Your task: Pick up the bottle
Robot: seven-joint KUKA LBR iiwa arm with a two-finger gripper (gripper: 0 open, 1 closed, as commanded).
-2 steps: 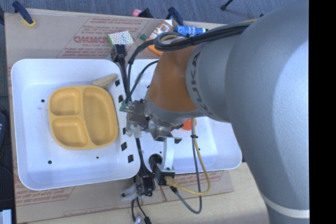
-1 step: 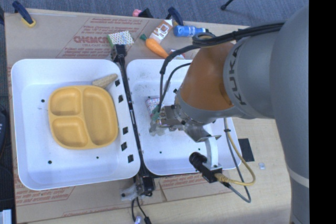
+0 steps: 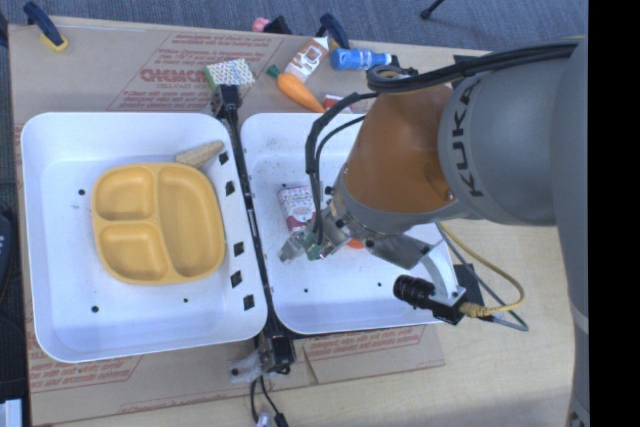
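1. Reaching in from the right, the arm point(image 3: 470, 155) is seen low over the right bin point(image 3: 340, 310), its orange band and grey wrist covering much of that bin's far right part.
2. The gripper point(image 3: 312, 245) is placed near the middle of the right bin, just below a small red and white packet point(image 3: 296, 203) that lies on the bin floor.
3. How far the gripper is open cannot be told, and nothing can be made out as held in it; the tip is small and partly hidden by the wrist.
4. A bottle point(image 3: 358, 59), blue, is seen lying on its side on the cardboard point(image 3: 170, 65) beyond the far rim of the right bin, well apart from the gripper.
5. Just left of the bottle a white and orange item point(image 3: 306, 60) is seen, and near it an orange carrot-shaped piece point(image 3: 298, 91) lies by the bin's far rim.
6. A yellow divided tray point(image 3: 158, 221) is set in the left bin point(image 3: 60, 315), with a tan piece point(image 3: 200, 153) resting against its far right edge.
7. A patterned block point(image 3: 229, 73) sits on the cardboard above the divide between the bins.
8. A black cable with a yellow lead point(image 3: 480, 300) is seen trailing at the near right of the arm.
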